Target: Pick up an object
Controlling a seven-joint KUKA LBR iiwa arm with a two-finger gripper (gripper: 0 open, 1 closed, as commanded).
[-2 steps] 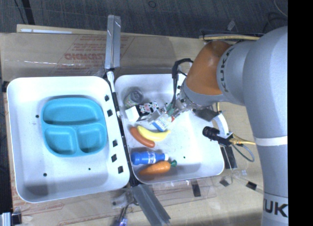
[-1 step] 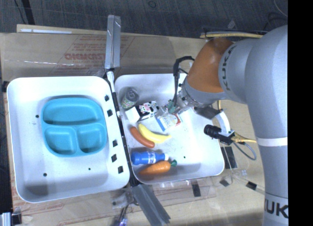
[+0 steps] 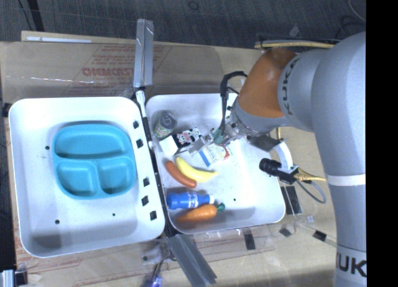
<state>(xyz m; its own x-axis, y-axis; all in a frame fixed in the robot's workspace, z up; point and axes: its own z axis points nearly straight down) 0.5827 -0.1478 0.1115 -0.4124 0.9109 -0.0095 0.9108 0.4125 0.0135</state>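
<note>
Worktop, cardboard-coloured, carrying two shallow white bins side by side.

Right bin, taken as the landmark; contents listed from its near edge to its far edge:

1. Carrot, orange with a green tip, lay along the near wall of the right bin.
2. Blue bottle with a white cap, on its side, touched the carrot just behind it.
3. Sausage-shaped red-orange piece, lying slantwise toward the bin's middle left.
4. Banana, yellow, lay against that red-orange piece on its far side.
5. Small white packet with red and blue print, just beyond the banana's tip, under the gripper.
6. Black-and-white printed item, left of the packet.
7. Can, grey top, standing in the bin's far left corner.

Gripper, on the grey arm with its orange band, hung low over the middle of the right bin, directly above the packet and close beside the banana. I could not tell whether the fingers stood apart or together, nor whether anything sat between them.

Left bin, touching the right bin's left wall, held a blue divided tray.
</note>
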